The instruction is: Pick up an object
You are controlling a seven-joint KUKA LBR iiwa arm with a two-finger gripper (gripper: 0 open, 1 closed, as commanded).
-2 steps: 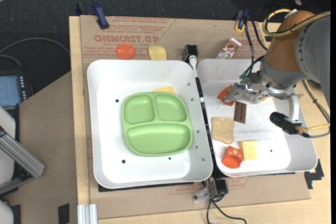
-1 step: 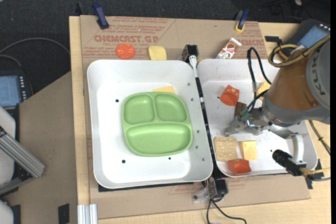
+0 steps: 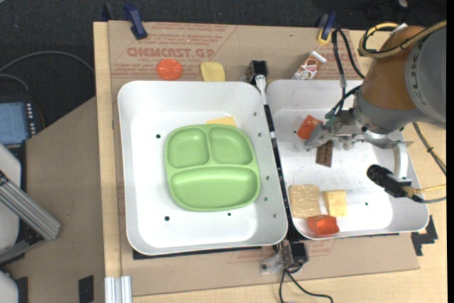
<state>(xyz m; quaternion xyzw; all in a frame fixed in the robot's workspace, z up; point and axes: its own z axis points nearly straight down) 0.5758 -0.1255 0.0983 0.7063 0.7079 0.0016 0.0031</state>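
Camera view: the right bin [image 3: 358,170] holds five things, with one orange-red piece [image 3: 323,225] at its 6 o'clock rim, one tan cracker [image 3: 306,200] touching one yellow block [image 3: 335,203] just beyond, and farther in, toward 11 o'clock, one brown bar [image 3: 324,155] and one red-orange block [image 3: 307,128]. The gripper [image 3: 328,139] hangs right over the brown bar, at the red-orange block's 3 o'clock, but whether it is clamped or spread is hard to make out. The left bin [image 3: 142,124] holds one green divided plate [image 3: 211,167], which hides most of one yellow piece [image 3: 222,121] at its 12 o'clock.
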